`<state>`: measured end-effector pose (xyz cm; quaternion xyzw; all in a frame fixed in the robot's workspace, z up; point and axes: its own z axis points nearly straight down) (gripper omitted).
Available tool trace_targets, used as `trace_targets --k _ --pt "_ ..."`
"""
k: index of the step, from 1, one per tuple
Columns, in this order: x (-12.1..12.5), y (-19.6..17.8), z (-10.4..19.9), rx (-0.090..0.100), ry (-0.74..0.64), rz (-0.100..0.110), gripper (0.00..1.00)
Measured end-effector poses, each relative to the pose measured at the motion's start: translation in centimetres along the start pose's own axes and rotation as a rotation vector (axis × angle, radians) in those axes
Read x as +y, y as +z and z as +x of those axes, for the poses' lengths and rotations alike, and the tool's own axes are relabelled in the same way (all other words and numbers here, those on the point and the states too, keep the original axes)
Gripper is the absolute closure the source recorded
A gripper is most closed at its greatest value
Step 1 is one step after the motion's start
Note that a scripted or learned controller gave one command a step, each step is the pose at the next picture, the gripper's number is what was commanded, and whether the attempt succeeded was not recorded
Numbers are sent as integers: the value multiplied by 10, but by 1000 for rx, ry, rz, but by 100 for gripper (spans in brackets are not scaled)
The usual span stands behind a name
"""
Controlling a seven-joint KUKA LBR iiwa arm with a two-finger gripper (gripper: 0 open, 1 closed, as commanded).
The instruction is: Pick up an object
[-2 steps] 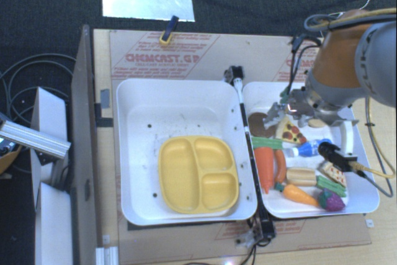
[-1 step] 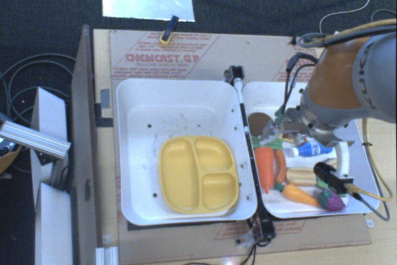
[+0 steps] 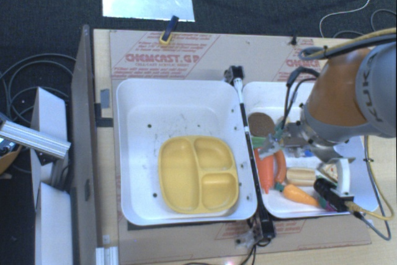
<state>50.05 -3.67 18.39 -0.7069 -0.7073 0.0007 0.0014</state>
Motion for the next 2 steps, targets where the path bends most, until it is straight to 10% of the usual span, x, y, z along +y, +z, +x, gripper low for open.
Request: trace_targets --k 1,2 --pt "13 103 -51 -1 4 -5 0" --pt "15 88 -48 -1 -2 -9 100"
